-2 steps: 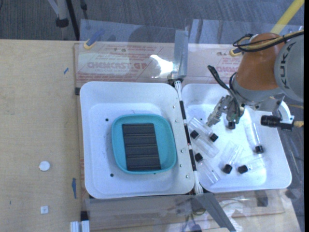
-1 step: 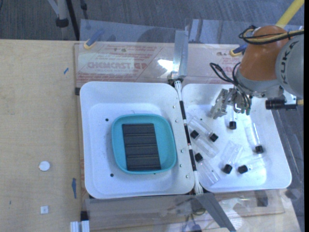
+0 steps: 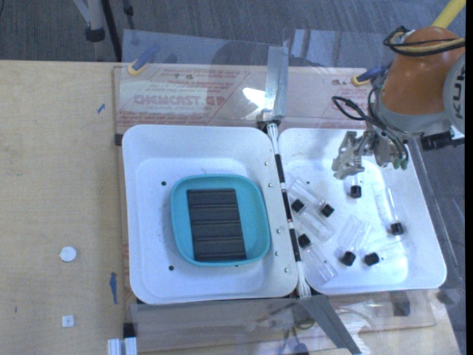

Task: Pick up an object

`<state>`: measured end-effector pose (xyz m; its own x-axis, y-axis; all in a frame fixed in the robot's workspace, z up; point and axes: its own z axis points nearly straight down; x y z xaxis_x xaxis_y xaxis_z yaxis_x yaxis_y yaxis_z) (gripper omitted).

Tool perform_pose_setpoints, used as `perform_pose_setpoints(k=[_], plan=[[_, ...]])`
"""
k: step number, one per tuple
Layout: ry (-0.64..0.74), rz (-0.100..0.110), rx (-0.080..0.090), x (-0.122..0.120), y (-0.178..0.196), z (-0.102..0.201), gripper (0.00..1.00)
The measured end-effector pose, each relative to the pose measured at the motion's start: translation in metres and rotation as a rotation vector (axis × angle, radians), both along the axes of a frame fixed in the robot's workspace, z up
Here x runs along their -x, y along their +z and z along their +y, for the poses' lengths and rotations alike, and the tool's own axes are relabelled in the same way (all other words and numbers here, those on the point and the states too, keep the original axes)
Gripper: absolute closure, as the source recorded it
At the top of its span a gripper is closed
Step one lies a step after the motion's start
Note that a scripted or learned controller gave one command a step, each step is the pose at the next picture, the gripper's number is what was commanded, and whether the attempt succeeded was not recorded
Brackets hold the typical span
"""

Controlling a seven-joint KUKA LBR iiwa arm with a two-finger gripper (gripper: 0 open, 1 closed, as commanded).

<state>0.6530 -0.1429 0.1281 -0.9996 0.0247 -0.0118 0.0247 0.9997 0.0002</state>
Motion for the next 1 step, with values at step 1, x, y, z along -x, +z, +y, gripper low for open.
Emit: perform_pose_setpoints(k=[1], plan=[[0.482,0.005,0.002,0.0118,-0.0104,-0.021,1.0]])
